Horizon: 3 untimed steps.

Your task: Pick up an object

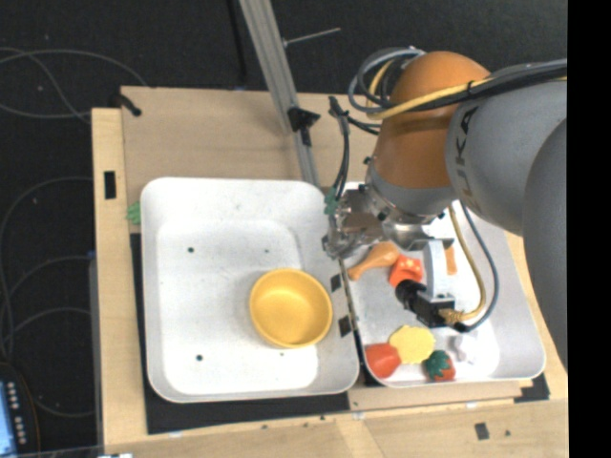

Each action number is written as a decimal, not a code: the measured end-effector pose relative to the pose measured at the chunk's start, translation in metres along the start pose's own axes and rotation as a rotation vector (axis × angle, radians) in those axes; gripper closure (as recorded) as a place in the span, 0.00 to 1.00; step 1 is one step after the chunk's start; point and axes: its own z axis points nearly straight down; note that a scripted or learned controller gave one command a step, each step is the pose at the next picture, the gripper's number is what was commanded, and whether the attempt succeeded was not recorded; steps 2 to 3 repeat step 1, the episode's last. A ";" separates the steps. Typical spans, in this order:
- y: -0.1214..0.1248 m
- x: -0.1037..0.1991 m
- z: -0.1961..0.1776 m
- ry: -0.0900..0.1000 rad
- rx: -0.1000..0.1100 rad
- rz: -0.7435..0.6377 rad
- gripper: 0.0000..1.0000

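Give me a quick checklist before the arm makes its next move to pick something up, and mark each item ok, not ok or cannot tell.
1. Objects within reach: ok. The right bin holds an orange piece, a yellow piece, a red piece and a green piece.
2. Gripper over the right bin: ok, near its left wall.
3. Object between the fingers: cannot tell.
4. Yellow bowl out of the way: ok, it sits in the left bin.
5. Cables clear of objects: cannot tell.
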 end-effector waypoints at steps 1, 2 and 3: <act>0.024 0.045 0.014 -0.003 0.000 0.003 1.00; 0.024 0.045 0.014 -0.003 0.000 0.003 1.00; 0.024 0.045 0.014 -0.003 0.000 0.003 1.00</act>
